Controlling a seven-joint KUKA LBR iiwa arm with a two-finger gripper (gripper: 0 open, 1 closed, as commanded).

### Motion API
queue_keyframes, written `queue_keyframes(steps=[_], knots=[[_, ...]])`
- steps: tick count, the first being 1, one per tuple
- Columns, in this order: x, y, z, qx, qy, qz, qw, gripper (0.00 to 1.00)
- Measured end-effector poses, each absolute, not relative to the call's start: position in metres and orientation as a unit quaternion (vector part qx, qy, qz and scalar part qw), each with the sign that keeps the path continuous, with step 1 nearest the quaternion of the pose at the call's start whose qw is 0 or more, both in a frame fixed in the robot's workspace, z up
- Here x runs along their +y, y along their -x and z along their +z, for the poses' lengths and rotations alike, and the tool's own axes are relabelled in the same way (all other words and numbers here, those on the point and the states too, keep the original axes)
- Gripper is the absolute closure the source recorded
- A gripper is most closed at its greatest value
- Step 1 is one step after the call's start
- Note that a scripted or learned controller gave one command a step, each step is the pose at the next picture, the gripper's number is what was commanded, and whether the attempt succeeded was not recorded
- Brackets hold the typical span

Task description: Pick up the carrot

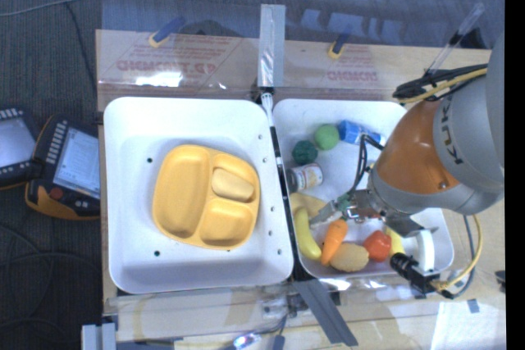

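Note:
The carrot (pixel 333 241) is orange and lies in the right bin (pixel 283 145) near its front edge. It sits between a banana (pixel 305 234) on its left and a tan potato (pixel 350 257) at its lower right. My gripper (pixel 342 211) hangs just above the carrot's upper end, low over the bin. The grey and orange wrist covers the bin's right part. I see nothing lifted off the bin floor.
A red tomato (pixel 377 244) lies right of the carrot. A small jar (pixel 308 176), a dark green ball (pixel 305 151), a light green ball (pixel 327 136) and a blue piece (pixel 351 130) sit farther back. The left bin (pixel 123 176) holds a yellow divided plate (pixel 207 195).

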State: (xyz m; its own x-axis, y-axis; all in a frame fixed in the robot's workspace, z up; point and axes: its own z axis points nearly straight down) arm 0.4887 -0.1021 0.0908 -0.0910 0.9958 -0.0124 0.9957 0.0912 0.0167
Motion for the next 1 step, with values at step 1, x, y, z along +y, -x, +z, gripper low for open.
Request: queue_keyframes(steps=[1], knots=[[-0.0996, -0.4894, 0.0988, 0.739, -0.673, 0.0035, 0.007, 1.00]])
